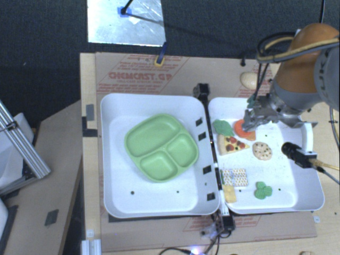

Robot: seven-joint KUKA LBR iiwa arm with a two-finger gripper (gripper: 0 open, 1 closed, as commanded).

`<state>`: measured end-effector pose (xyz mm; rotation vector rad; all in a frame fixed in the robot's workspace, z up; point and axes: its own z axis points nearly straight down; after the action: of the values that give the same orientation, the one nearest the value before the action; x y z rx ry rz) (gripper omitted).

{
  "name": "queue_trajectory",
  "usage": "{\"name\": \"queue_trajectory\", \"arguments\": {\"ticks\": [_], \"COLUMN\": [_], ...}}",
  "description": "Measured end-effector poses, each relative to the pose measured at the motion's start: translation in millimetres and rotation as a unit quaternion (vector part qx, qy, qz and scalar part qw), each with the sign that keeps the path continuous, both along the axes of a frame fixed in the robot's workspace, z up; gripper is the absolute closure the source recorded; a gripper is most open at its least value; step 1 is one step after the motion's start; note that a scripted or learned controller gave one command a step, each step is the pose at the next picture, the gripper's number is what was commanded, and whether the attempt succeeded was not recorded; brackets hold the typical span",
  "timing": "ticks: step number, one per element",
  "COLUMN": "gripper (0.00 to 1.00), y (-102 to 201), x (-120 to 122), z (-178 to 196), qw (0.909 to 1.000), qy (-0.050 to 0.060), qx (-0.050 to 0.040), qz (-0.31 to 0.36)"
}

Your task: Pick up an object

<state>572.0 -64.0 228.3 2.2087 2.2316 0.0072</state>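
In the right bin (303, 195) lie several toy foods: a green leaf (223, 126), an orange-red tomato slice (244, 132), a pizza slice (232, 144), a round cookie (262, 151), a white waffle-like piece (234, 177), a yellow piece (229, 194) and a green broccoli (262, 190). My gripper (251, 120) hangs low over the tomato slice at the bin's far left part, its tips right at the slice. I see nothing held between the fingers.
The left bin (114, 195) holds a green three-part plate (161, 146). A black divider with clips (210, 153) runs between the bins. A beige round object (248, 79) lies on the cardboard behind the right bin. A black cylinder (297, 154) juts over the right bin's right side.
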Motion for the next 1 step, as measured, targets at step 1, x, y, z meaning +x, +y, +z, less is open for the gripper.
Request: {"name": "queue_trajectory", "arguments": {"ticks": [1], "gripper": [1.00], "y": [10.7], "x": [25.3], "z": [3.2], "qw": [1.0000], "qy": [0.000], "qx": [-0.0008], "qz": [-0.001]}}
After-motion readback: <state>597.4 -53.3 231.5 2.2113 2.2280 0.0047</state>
